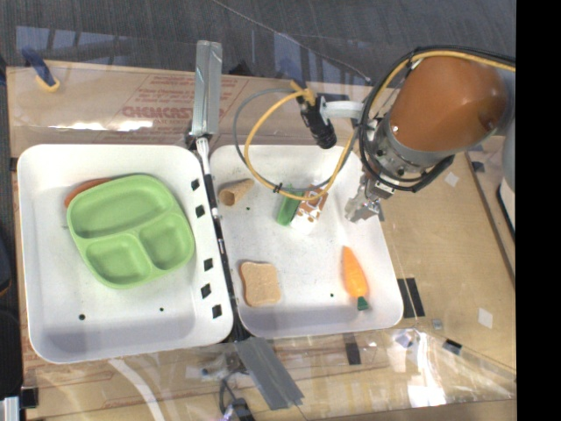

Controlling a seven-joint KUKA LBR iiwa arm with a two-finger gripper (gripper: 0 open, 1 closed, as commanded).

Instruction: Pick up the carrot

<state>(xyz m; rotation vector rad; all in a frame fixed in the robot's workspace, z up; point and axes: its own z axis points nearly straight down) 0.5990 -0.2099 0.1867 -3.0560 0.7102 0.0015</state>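
Note:
The carrot [353, 274], orange with a green stem end, lies in the right bin [289, 318] close to its right wall, pointing toward the front corner. My gripper [365, 207] hangs over the bin's right rim, a short way behind the carrot and apart from it. Nothing shows in the gripper. The arm's orange band [447, 103] sits above it at the right.
Also in the right bin: a bread slice [260, 283] at the front, a small brown piece [233, 191] at the back left, and a green item [287, 210] beside a white-brown one [308, 209]. A yellow cable [263, 121] loops above. The left bin [53, 323] holds a green divided plate [131, 228].

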